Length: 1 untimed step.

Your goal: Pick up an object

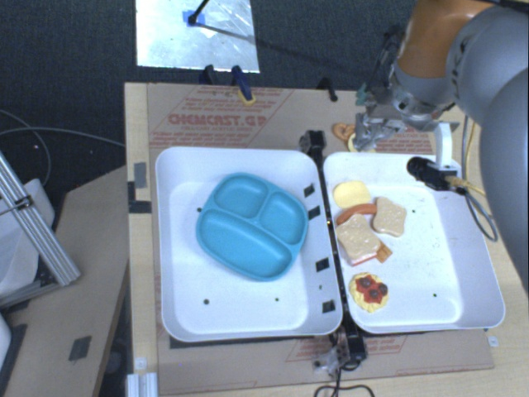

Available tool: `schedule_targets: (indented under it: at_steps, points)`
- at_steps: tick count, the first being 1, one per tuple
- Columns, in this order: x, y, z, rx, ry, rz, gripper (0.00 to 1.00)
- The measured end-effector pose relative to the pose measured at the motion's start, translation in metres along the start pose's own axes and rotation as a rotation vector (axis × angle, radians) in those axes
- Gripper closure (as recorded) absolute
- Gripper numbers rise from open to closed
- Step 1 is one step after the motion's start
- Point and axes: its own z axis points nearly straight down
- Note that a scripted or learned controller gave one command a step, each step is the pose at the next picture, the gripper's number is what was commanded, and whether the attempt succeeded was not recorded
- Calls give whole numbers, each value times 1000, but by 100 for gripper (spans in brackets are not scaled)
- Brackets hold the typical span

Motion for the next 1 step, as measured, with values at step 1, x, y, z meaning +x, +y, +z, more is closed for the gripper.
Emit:
schedule_targets:
  at_steps: [1]
  points:
    - [-15,-4,53,13,1,4,100]
